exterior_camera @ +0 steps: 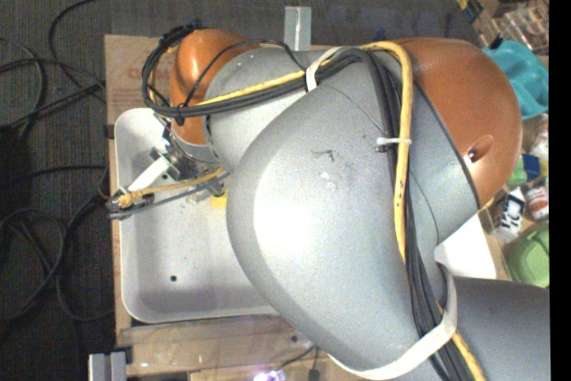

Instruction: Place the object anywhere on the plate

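The grey arm (357,210) covers most of the worktop (125,67), leaving one white bin (152,281) exposed at the left. The gripper (174,165) hangs low over that bin's upper half, near its left wall; its state cannot be told. A small yellow piece (217,188) shows beside it at the arm's edge. Bare bin floor lies open below.
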